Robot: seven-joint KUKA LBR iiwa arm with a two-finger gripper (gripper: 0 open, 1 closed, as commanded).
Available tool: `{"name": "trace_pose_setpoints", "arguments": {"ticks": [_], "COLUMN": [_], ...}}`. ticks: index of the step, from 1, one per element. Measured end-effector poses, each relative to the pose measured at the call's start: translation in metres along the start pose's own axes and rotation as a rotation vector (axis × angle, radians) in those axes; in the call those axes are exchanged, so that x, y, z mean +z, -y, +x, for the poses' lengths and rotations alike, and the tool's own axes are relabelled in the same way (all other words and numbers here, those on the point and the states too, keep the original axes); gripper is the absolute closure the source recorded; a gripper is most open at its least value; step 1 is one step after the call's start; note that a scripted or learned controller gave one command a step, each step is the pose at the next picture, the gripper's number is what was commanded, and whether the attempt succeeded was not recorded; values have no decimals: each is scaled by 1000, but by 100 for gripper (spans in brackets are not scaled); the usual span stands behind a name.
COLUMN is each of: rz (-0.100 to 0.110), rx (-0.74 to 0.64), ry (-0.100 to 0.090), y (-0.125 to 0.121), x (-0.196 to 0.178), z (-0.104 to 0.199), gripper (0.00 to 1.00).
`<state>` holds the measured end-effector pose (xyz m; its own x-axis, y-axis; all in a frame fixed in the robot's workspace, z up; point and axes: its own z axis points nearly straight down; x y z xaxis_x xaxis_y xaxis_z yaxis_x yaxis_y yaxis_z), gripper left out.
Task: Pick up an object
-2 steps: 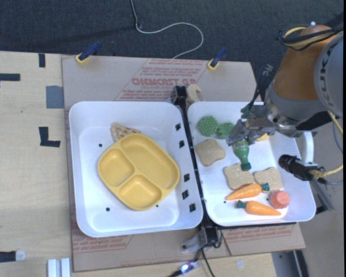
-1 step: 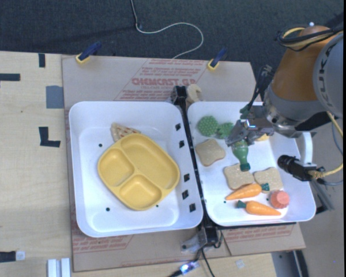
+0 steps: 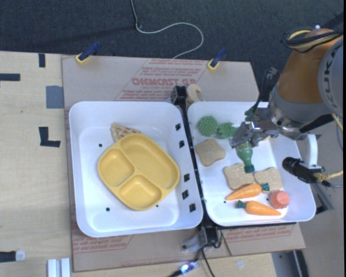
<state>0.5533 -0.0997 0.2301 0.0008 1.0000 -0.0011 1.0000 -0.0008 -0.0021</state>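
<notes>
Grey arm w/ orange band (image 3: 303,68) comes in from 3 o'clock, wrist over the right shallow white bin (image 3: 311,209). Two-finger gripper (image 3: 246,136) sits near bin centre, toward its 12 o'clock half, directly above a small green bottle-shaped toy (image 3: 245,156). The bottle's top end runs up under the gripper, its body points to 6 o'clock; can't tell whether it is gripped or just lying below. Jaws: can't tell how far apart, dark hardware hides the tips.

Right bin contents, from gripper:
- green broccoli-like toy (image 3: 210,126) at 9 o'clock, near
- tan bread-slice toy (image 3: 209,152) at 8 o'clock, by the bin's left wall
- two more tan toast pieces (image 3: 239,176) & (image 3: 270,177) at 6 and 5 o'clock, side by side, bottle's lower end touching or overlapping the left one
- orange carrot toy (image 3: 244,192) just below the toast, second carrot (image 3: 262,209) at 6 o'clock of it
- red-orange round toy (image 3: 279,199) at the 5 o'clock corner area

Left white bin (image 3: 81,201) holds a yellow three-compartment plastic plate (image 3: 138,171), roughly centred, w/ a tan wedge-shaped toy (image 3: 122,132) poking out from under its 11 o'clock edge.

Both bins rest on a cardboard sheet (image 3: 155,82) on the wood worktop (image 3: 23,178). Two blue-yellow clamps (image 3: 87,52) & (image 3: 217,57) at the sheet's 12 o'clock edge; a white cable (image 3: 179,27) loops over the dark floor beyond
</notes>
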Motion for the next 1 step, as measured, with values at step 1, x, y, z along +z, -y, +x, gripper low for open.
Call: {"name": "trace_pose_setpoints", "arguments": {"ticks": [1], "rz": [1], "rx": [-2], "ry": [-1], "y": [5], "x": [2], "z": [16], "gripper": [100]}}
